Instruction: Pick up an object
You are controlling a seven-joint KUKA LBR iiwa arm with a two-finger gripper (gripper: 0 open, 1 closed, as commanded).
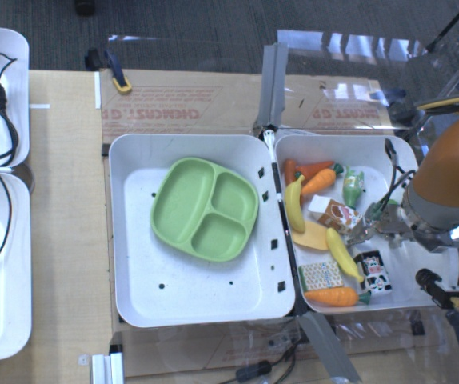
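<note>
My gripper (367, 232) hovers low over the right bin (401, 146) (beside a banana (342, 252)); jaw state possibly open, I cannot tell.

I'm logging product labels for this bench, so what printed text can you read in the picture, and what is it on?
"CHEMCAST GP", red print seen upside down, on the brown paper sheet behind the left bin.
More red print on the sheet behind the right bin: too blurred to read.
Small black and white carton: too small to read.
Patterned packet: too small to read.
</note>
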